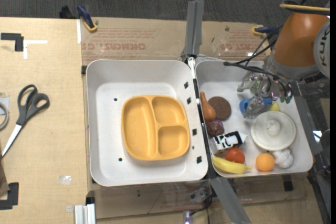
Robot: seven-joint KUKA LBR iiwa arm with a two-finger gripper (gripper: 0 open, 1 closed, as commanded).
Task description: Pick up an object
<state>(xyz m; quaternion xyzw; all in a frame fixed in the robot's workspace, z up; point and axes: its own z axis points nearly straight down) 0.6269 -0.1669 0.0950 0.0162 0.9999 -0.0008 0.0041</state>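
The grey arm with the orange band enters from the right and places its claw over the far part of the right white bin. The claw sits directly above a small blue object, but whether it is released, clenched, or grasping that object cannot be told.

The right bin holds these items:
- a white round lidded bowl, just near of the claw;
- a brown round cookie-like disc with an orange-brown pear-shaped piece at its left;
- a dark purple lump;
- a black-and-white small packet;
- a red tomato touching a yellow banana at the near edge;
- an orange ball beside a white knobbly piece.

The left white bin contains a yellow three-compartment plastic tray.

On the wooden counter, well left of the bins, lies a pair of black-handled scissors.
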